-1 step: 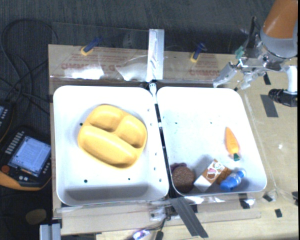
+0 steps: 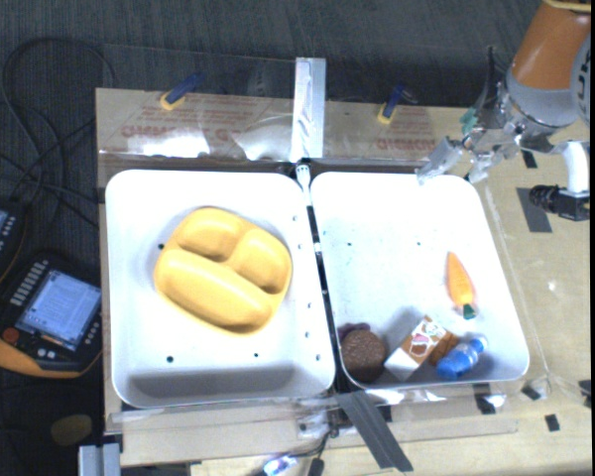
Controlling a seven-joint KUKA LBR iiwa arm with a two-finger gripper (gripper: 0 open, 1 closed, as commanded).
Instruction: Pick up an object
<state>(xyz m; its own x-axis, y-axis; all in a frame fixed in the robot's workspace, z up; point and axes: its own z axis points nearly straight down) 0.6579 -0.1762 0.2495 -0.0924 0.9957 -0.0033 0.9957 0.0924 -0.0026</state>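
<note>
The fingers [image 2: 454, 159] hang spread and empty over the right bin's [image 2: 397, 216] far rim; the carrot [image 2: 460, 281] lies nearer me, long axis pointing away.

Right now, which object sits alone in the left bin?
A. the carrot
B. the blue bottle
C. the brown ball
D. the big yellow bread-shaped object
D: the big yellow bread-shaped object is the one thing lying in the left bin, while the carrot, brown ball and blue bottle all lie in the right bin.
</note>
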